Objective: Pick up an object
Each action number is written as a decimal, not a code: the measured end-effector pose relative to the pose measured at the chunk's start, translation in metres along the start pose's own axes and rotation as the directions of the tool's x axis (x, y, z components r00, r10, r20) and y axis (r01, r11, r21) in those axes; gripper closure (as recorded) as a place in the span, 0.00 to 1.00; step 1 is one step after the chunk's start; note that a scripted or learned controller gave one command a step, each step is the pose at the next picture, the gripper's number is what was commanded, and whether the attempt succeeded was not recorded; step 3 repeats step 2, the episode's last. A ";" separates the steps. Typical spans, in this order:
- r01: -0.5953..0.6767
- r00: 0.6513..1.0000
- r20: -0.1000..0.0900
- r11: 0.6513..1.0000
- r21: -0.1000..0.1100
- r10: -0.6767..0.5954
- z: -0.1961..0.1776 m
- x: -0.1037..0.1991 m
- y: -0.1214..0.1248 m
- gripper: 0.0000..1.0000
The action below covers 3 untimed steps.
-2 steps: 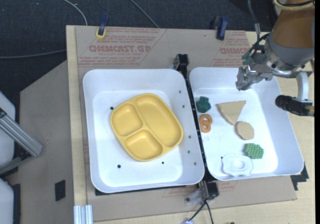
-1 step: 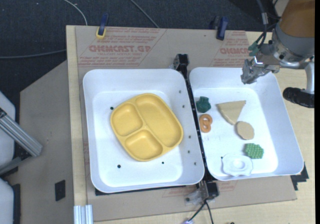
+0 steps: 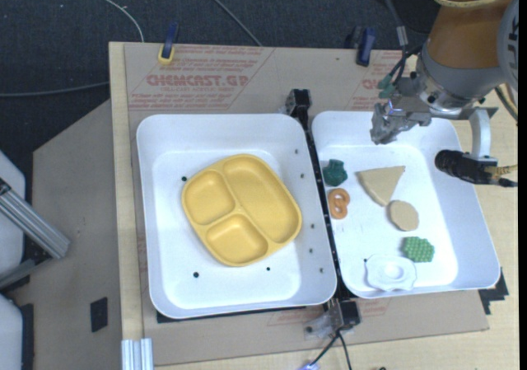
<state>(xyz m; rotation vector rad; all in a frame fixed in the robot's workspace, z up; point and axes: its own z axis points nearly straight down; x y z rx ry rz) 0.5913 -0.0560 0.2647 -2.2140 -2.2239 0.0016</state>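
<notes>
Gripper (image 3: pixel 389 131) over right white bin (image 3: pixel 469 220), far end; finger state: cannot tell, nothing seen held. Below it in this bin: tan wedge-shaped piece (image 3: pixel 382 184), tan oval piece (image 3: pixel 403 215), dark green lump (image 3: pixel 333 171), orange ring (image 3: pixel 338 202), green knobbly piece (image 3: pixel 418 249), white fried-egg shape (image 3: pixel 389 273). Left white bin (image 3: pixel 156 195): yellow three-compartment plastic plate (image 3: pixel 240 208).
</notes>
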 end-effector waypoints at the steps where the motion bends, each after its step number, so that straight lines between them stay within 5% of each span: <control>1: 0.000 1.000 0.000 1.000 0.002 0.000 0.019 0.045 0.010 1.00; 2: 0.001 1.000 0.000 1.000 0.000 -0.001 0.019 0.101 0.008 1.00; 3: 0.001 1.000 0.000 1.000 0.000 -0.001 0.019 0.101 0.008 1.00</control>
